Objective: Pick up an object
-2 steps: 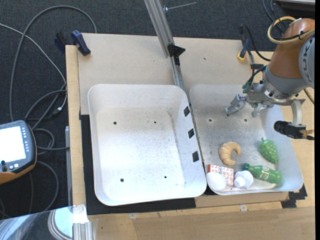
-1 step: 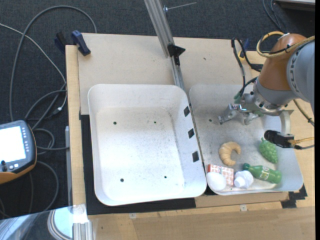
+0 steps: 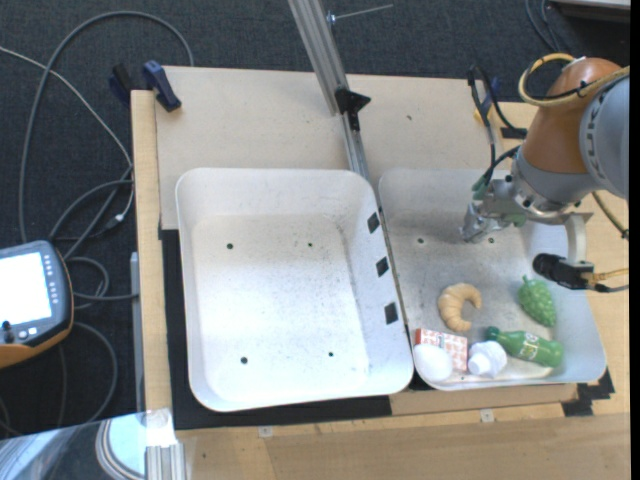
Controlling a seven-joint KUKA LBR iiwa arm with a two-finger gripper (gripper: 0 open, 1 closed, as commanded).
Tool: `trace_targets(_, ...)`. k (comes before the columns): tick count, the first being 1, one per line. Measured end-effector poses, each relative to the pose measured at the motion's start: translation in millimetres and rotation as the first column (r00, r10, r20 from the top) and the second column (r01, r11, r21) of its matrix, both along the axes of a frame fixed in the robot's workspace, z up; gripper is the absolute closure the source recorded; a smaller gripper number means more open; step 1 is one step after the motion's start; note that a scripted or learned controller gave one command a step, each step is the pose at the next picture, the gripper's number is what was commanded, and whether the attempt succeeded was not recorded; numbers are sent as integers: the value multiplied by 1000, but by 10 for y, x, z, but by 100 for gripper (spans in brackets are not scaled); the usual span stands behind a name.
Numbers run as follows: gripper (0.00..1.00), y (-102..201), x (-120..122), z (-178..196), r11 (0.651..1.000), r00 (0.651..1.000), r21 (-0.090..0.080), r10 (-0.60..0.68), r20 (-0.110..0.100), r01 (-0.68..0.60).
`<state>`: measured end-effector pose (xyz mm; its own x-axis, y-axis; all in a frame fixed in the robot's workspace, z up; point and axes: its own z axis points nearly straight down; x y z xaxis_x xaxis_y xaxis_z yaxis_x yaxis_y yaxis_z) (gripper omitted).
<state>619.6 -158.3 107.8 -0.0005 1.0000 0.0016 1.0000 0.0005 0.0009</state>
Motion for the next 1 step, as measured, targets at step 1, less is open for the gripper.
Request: trace_targets(1,100,49,6,448,1000,1000,-2,1,4,-1)
